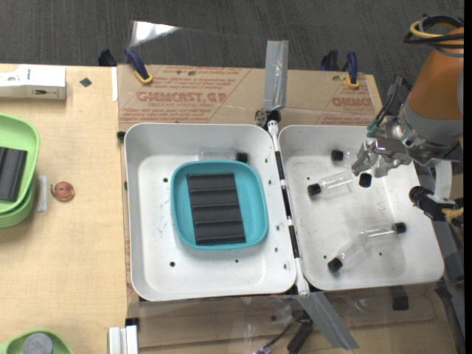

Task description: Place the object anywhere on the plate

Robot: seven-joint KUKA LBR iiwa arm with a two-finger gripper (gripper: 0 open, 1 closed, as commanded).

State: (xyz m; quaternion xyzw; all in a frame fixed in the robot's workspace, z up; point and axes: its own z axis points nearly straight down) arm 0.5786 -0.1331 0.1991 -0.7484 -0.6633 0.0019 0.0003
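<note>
A green bowl (16, 169) is sitting at the bench's (66, 271) left edge, a small round orange knob (63, 191) lying just beside it, a white box (32, 82) resting farther back.

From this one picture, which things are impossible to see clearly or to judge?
- Gripper: small and blurred in the camera view; the wrist above covers part of it.
- Black-capped clear tubes in the right bin: so transparent against the white that their outlines fade.
- Teal plate in the left bin: the dark ribbed insert covers its middle.
- Green tray: cut off by the left edge.
</note>
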